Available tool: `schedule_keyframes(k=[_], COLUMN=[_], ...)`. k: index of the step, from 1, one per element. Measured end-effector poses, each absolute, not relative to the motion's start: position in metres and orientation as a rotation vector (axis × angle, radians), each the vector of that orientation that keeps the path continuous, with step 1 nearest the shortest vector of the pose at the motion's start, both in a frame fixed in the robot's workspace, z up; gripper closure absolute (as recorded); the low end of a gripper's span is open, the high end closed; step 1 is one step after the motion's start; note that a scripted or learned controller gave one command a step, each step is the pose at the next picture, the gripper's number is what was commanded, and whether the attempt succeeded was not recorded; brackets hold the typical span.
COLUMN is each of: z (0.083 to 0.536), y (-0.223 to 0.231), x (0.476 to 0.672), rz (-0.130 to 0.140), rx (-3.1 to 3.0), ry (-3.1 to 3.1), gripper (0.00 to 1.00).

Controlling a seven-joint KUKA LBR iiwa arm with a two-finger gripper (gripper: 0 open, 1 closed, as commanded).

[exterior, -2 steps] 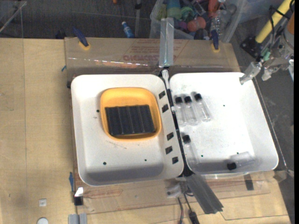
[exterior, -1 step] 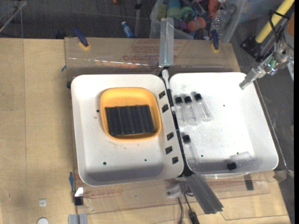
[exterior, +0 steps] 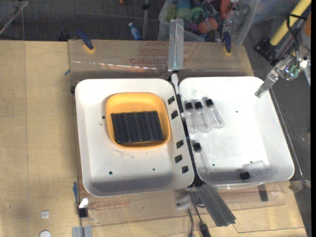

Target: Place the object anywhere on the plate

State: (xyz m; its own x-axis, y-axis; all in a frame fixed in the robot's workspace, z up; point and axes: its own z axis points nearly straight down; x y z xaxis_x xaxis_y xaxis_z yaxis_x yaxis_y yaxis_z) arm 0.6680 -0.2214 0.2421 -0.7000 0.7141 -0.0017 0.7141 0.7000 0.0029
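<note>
**Plate-placement task at an early stage: objects in the right bin, gripper at the bin's far right edge**

Lying in the right-hand shallow white bin [exterior: 276, 147], three clear plastic vials with black caps [exterior: 202, 113] are seen side by side near the divider, caps pointing toward the far wall. A further small black-capped piece [exterior: 196, 146] is found just below them, close to the divider, and another clear vial with a black cap [exterior: 253, 170] rests near the bin's front right corner, well apart from the group. Which of these is meant as the object cannot be told from the view.

The orange, rounded-square plastic plate [exterior: 137, 101] is set in the left-hand shallow white bin [exterior: 94, 152]. Its middle is covered by a dark, ribbed rectangular insert [exterior: 137, 126]; no vial is seen on it.

The two-finger gripper [exterior: 262, 90] is held over the far right edge of the right bin, well apart from every vial. Whether it is released or clenched cannot be told at this size and angle, and nothing can be made out in its grasp.

By this evidence, the task is judged to be barely begun: no object has been lifted, carried across the divider or set down. What is left is judged to be the whole sequence, namely a descent onto one vial, a secure grasp, a transfer to the left bin and a release over the plate.
</note>
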Motion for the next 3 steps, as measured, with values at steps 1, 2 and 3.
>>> schedule_keyframes(k=[1,2,3], z=[0.245,0.245,0.235], y=[-0.221,-0.220,-0.221], x=[0.664,0.660,0.660], rz=[0.003,0.002,0.003], rx=[1.153,0.779,0.393], ry=[2.919,3.039,3.112], gripper=[0.00,0.00,0.00])
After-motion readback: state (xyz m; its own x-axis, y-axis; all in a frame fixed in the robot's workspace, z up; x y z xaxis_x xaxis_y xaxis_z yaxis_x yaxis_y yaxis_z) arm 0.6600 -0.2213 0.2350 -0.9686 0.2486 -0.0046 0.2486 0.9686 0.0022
